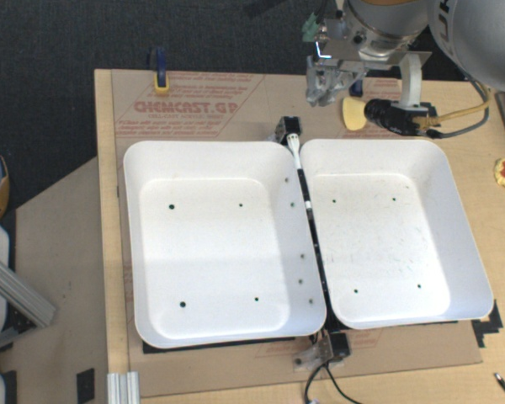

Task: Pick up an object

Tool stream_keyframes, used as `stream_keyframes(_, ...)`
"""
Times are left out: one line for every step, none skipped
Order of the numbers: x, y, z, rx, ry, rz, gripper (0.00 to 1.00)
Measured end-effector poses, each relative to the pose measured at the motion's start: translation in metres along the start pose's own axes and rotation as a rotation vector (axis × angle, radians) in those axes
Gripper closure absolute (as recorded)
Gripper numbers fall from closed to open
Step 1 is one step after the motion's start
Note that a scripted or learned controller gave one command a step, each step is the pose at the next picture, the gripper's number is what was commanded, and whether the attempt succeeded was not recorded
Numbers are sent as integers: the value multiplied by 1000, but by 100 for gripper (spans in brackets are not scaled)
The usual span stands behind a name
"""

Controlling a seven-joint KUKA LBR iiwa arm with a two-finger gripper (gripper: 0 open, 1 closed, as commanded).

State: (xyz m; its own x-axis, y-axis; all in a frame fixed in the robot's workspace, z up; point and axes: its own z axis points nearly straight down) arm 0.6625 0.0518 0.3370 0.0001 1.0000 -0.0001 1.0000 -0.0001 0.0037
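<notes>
My gripper [326,89] hangs above the cardboard board behind the bins, just past the far left corner of the right bin [459,183]. A small pale yellow piece [353,114] sits just to the right of the gripper, over the board; I cannot tell whether it is held or lying there. The left bin [131,183] stands beside the right one, and both show bare white floors with a few small dark dots.
A black clip [288,128] and a dark strip join the two bins along their shared edge. A blue and yellow clamp [159,69] stands at the board's far left. A red and yellow thing [504,172] lies at the right edge.
</notes>
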Motion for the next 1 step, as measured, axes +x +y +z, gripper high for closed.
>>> stream_keyframes(-120,5,-81,-7,-4,7,100)
